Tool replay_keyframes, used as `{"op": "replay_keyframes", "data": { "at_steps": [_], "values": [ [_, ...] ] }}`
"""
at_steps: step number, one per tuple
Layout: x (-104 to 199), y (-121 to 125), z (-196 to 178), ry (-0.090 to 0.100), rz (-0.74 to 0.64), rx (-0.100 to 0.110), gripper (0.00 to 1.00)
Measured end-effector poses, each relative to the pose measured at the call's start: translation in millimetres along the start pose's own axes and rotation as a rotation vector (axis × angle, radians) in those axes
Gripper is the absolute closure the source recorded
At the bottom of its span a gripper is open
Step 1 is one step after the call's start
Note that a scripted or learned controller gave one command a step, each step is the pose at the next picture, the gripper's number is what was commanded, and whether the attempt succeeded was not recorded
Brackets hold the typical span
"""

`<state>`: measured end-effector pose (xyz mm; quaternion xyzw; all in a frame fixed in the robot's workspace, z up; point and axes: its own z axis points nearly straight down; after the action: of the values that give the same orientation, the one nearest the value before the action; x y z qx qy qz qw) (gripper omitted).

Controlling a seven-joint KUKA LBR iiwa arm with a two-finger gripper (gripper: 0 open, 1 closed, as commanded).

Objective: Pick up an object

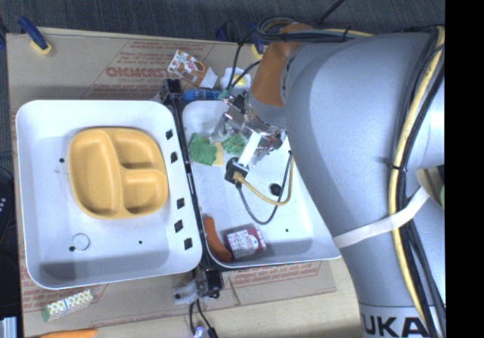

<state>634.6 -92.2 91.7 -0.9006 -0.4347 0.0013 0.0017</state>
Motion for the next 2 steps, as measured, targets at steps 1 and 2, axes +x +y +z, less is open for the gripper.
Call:
{"op": "replay_keyframes", "data": {
  "at_steps": [1, 2],
  "values": [
    [4, 22, 0, 0.000, -0.037, 0.000, 0.00],
    [-40, -39, -7, -0.002, 0.021, 0.002, 0.00]
  ]
}}
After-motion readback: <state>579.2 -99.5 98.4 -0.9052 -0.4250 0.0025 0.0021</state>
